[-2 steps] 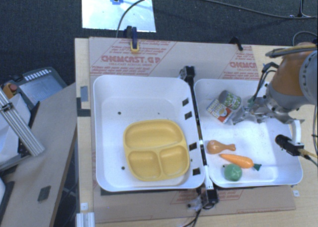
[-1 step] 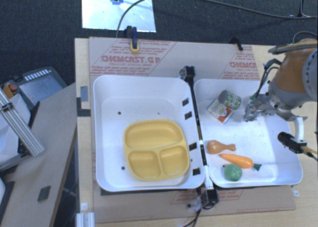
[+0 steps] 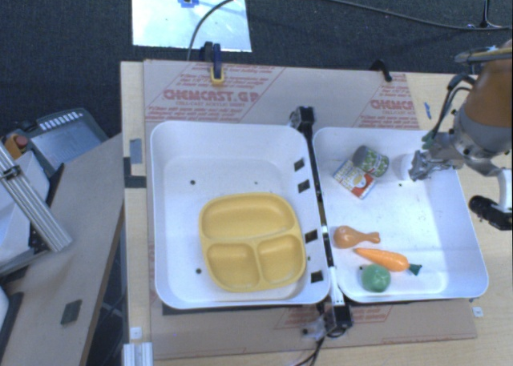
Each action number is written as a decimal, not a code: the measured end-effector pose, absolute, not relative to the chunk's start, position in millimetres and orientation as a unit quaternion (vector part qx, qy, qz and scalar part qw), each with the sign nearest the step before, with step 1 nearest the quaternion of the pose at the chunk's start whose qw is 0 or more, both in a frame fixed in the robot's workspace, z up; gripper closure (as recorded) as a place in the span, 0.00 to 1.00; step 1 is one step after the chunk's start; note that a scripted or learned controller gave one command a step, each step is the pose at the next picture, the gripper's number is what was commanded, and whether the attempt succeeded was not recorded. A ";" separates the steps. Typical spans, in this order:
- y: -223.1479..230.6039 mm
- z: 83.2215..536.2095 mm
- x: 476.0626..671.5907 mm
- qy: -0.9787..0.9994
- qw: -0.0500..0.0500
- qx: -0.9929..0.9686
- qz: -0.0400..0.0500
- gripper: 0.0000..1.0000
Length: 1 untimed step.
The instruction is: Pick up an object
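The right bin [image 3: 449, 220] holds a small can with a vegetable label [image 3: 362, 170] near its back, tilted on its side. Toward the front lie an orange-brown toy drumstick [image 3: 356, 236], an orange carrot [image 3: 386, 259] and a green ball [image 3: 374, 279]. My gripper [image 3: 418, 169] hangs over the back right part of this bin, to the right of the can and apart from it. Nothing shows between it and the bin floor.
In the left bin [image 3: 184, 156] a yellow divided plate [image 3: 252, 239] lies near the front right. A black divider with clips [image 3: 314, 196] runs between the two bins. The arm's grey and orange body [image 3: 487, 108] stands over the right bin's far right edge.
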State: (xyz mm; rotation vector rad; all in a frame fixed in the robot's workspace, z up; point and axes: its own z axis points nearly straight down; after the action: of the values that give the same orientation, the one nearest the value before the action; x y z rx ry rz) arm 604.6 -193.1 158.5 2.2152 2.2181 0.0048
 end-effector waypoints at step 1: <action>-192.4 217.4 597.0 0.708 0.004 0.706 0.002 1.00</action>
State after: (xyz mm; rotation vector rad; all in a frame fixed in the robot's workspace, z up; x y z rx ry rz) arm 597.0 -192.4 217.4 2.2124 2.2204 0.0055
